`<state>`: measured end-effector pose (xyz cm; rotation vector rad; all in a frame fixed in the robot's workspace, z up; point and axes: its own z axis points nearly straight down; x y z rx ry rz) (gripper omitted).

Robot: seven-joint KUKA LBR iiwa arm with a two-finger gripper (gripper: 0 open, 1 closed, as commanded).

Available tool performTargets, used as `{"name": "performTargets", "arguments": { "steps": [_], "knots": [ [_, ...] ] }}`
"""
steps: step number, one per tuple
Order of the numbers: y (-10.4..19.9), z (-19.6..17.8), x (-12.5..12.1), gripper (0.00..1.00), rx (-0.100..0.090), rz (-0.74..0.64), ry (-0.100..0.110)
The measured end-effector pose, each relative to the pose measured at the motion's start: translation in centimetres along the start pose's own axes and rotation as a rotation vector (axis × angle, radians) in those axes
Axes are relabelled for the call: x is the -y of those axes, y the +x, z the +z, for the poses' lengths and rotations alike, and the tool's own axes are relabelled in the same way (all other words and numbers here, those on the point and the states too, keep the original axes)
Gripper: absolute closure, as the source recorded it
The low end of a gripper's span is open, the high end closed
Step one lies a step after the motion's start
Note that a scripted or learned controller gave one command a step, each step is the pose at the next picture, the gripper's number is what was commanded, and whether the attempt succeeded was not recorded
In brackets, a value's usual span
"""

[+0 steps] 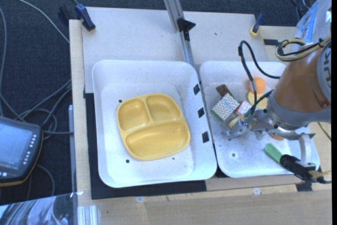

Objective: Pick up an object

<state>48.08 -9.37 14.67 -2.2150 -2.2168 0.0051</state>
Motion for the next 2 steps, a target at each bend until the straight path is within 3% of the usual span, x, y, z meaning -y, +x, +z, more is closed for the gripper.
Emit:
{"name": "performTargets", "arguments": {
  "steps": [1,2],
  "knots": [
    [0.0,-1.4,-0.2,1.0,0.001,0.0,-0.009],
    [0.6,-6.3,0.4,1.0,0.004,-0.001,-0.014]
  ]
}}
